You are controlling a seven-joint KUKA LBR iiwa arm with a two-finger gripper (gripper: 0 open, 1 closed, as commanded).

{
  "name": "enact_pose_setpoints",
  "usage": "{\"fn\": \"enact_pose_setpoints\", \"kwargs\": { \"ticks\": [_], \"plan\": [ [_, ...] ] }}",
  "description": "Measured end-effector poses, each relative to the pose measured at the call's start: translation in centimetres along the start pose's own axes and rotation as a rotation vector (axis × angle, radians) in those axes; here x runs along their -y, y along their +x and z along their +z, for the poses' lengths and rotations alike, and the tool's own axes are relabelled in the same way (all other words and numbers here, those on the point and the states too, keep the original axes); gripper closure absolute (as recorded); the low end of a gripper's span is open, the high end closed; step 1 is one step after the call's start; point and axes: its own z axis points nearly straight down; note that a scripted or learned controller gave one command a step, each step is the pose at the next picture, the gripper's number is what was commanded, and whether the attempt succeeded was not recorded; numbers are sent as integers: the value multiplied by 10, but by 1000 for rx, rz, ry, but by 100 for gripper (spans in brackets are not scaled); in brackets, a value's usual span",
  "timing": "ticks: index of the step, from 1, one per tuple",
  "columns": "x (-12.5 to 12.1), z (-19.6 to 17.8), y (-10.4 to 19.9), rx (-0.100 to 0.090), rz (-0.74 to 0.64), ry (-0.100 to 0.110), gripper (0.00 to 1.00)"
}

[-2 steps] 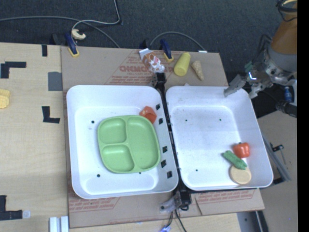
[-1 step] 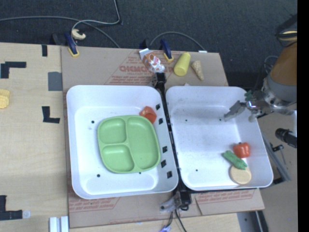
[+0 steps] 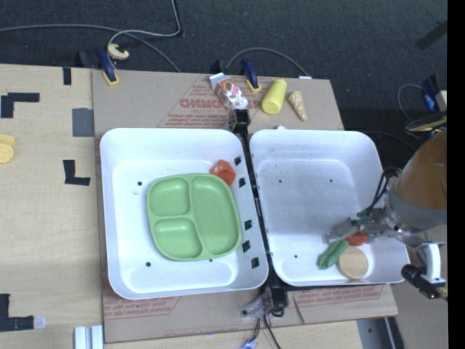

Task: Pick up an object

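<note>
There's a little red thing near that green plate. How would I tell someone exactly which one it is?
Find the left white bin, the one holding the green divided plate. Look just past the plate's upper right corner, near the wall shared with the other bin. The small red piece lies there, apart from the red bit by the claw.

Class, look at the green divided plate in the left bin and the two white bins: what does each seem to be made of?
Green divided plate: probably moulded plastic with a matte finish, given its uniform colour and soft rounded compartment ridges. Two white bins: likely thin plastic, smooth with a slight sheen, shown by rounded corners and pale highlights along the rims.
</note>
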Motion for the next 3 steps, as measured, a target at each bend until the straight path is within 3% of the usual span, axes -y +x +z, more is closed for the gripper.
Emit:
{"fn": "enact_pose_setpoints", "kwargs": {
  "ticks": [1,2,3],
  "plan": [
    [-1,-10,-1,3,0,-4,100],
    [-57,-2,78,1,-3,-10,100],
    [-106,-98,168,0,-3,-1,100]
  ]
}}
